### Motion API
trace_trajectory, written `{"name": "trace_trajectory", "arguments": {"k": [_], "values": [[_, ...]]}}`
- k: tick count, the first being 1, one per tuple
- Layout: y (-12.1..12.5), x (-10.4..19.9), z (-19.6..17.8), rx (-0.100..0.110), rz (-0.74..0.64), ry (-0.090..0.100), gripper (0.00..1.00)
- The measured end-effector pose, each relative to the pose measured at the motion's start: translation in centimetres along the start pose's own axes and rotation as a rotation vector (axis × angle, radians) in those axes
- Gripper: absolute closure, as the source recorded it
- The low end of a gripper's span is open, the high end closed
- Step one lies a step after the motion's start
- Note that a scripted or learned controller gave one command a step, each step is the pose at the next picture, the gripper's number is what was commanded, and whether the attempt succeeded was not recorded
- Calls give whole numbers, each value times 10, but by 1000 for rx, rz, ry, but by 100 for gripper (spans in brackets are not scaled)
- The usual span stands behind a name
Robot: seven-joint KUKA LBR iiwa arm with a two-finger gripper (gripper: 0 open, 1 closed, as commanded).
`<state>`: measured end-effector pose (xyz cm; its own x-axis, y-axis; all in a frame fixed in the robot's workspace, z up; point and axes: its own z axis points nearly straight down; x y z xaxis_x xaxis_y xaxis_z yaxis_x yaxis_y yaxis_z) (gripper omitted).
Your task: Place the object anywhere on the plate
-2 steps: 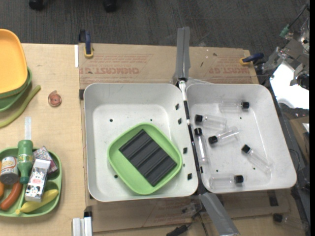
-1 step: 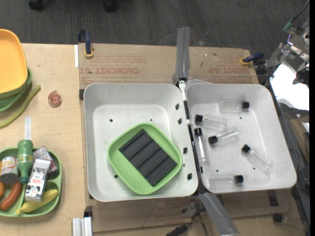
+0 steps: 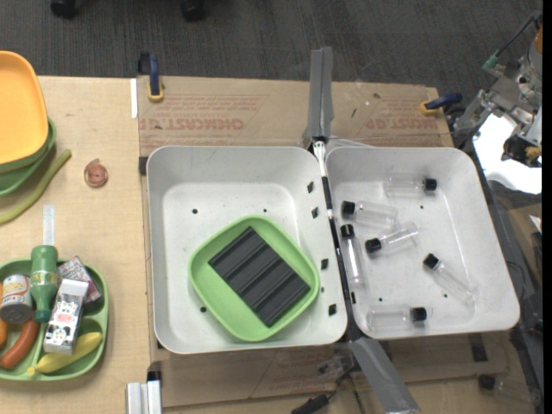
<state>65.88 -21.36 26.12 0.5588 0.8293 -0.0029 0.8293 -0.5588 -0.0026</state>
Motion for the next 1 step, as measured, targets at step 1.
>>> {"name": "trace_trajectory", "arguments": {"k": [1], "values": [[1,-1,-43,-2,-19,1,0]]}}
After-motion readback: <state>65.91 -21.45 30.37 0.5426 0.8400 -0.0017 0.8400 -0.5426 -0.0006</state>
